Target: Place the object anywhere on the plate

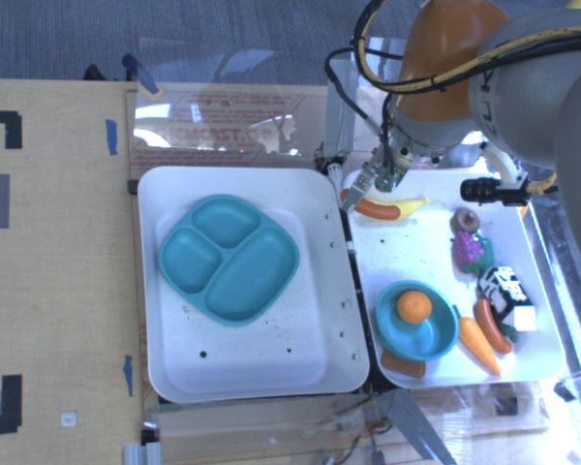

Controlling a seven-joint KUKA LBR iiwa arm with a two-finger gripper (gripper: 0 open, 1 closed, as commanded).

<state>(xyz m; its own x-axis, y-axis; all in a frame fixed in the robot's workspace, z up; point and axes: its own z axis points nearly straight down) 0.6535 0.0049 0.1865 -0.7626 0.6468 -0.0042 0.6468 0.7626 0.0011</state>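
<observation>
From my remote seat I saw the gripper [373,179] hanging over the right bin's [436,260] upper left corner, at about eleven o'clock of that bin, close to the wall that divides the two bins. I could not tell how its fingers stood; the cables and the wrist hid them from me. Just below the tip, at about five o'clock from it, lay a red-orange sausage [378,210], and a yellow banana [408,203] lay just beside that, touching or nearly so. Whether the gripper touched the sausage I could not make out.

Farther out in the same bin, toward three o'clock, a small brown-topped piece [466,222] sat above a purple bunch of grapes [471,250]. Below them, at about four o'clock, was a black-and-white block [504,294], with a red sausage [492,325] and an orange carrot [478,345] lying aslant beside it. At six o'clock of the bin stood a blue bowl [434,335] holding an orange ball [414,306], and a brown piece [403,364] rested against the bowl's lower edge.

The left bin [174,347] held the teal divided plate [230,258], set slightly toward the bin's upper left, at about ten o'clock of its centre. Its three compartments had nothing on them. The plate sat well apart from the gripper, at about eight o'clock from it.
</observation>
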